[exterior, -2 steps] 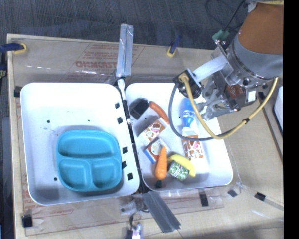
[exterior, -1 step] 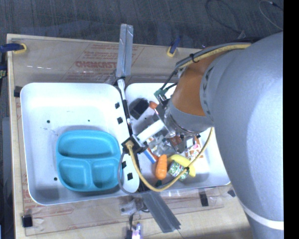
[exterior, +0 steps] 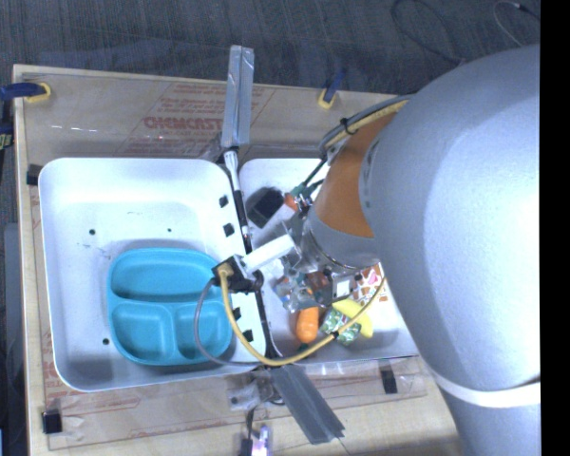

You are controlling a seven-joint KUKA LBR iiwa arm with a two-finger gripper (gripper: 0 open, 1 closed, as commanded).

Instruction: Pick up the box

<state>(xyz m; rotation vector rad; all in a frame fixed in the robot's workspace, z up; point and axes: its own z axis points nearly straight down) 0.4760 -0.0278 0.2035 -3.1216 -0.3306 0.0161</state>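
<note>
Box [exterior: 371, 279], as far as can be made out, is the white scrap with red print that peeps out from under the grey arm [exterior: 456, 226] at about 3 o'clock in the right bin [exterior: 283, 173]; most of it is hidden and its print is too small to read. The claw [exterior: 299, 288] is down in that bin's left half, toward 8 o'clock, among clutter. Whether it is spread or pressed together cannot be told, nor whether it touches anything. Just at its 6 o'clock lies a small orange thing [exterior: 307, 325], and at its 5 o'clock a crumpled yellow-green thing [exterior: 348, 325], the two close beside each other. The left bin [exterior: 49, 255] holds a blue tray [exterior: 166, 302] with three compartments, lying toward that bin's 5 o'clock corner. On the worktop [exterior: 104, 112], at 12 o'clock beyond the left bin, red lettering seems to read CHEMCAST; the smaller red lines around it are not legible.
</note>
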